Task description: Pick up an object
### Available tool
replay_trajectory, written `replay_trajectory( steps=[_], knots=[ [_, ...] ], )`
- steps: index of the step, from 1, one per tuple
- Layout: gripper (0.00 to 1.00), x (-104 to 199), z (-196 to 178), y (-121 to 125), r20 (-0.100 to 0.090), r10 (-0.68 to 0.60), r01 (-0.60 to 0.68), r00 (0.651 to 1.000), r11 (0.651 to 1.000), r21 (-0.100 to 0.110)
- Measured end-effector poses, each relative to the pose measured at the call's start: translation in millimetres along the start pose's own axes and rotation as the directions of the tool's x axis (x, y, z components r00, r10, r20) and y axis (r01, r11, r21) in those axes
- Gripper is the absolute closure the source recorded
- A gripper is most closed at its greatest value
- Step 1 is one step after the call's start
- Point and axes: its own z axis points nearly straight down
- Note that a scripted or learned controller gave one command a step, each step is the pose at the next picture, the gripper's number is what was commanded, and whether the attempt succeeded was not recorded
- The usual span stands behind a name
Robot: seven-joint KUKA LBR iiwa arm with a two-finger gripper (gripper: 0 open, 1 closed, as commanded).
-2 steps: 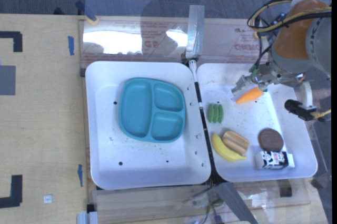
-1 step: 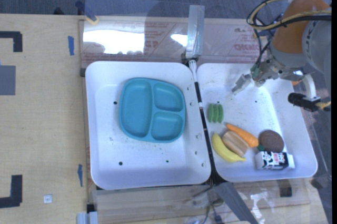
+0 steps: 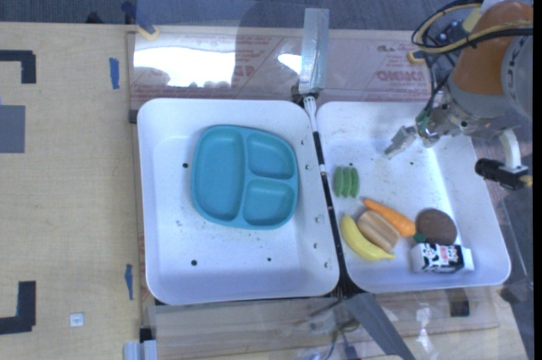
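Gripper: the grey metal two-finger gripper (image 3: 405, 138) is hanging over the far part of the right bin, its slim fingers pointing toward the bin's middle; they are sitting close together with nothing between them, though how far apart they are I cannot tell.
Arm: the grey arm with its smooth orange band (image 3: 484, 53) is reaching in from the right, with looped black and yellow cables (image 3: 440, 24) lying over it.
Right bin: the shallow white plastic bin with rounded corners (image 3: 487, 223) is carrying a scatter of dark specks on its floor and is holding all the toy food in its near half, well apart from the gripper.
Green piece: a small ribbed green plastic vegetable (image 3: 345, 181) is lying near the bin's left wall.
Cluster: a tapered orange plastic carrot (image 3: 394, 217), a tan hot-dog bun with a sausage (image 3: 377, 230) and a curved yellow plastic banana (image 3: 362, 241) are lying pressed side by side.
Near corner: a rounded brown fuzzy kiwi-like toy (image 3: 435, 225) is sitting just above a small white carton printed with black cow patches (image 3: 439, 257), the two touching.
Left bin: a matching white plastic bin (image 3: 161, 206) is holding a glossy teal plastic plate with three compartments (image 3: 246, 177), lying flat at its middle.
Divider: a dull metal bar (image 3: 313, 53) is standing behind the seam between the bins.
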Motion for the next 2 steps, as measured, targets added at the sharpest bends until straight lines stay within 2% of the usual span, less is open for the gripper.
replay_trajectory(
  steps=[1,2],
  knots=[
    [0.00,10.4,-15.2,-87.3,0.001,-0.129,0.129,0.992,0.992,0.000],
    [0.00,79.2,2.8,-131.2,0.002,-0.239,0.239,0.971,0.971,-0.004]
  ],
)
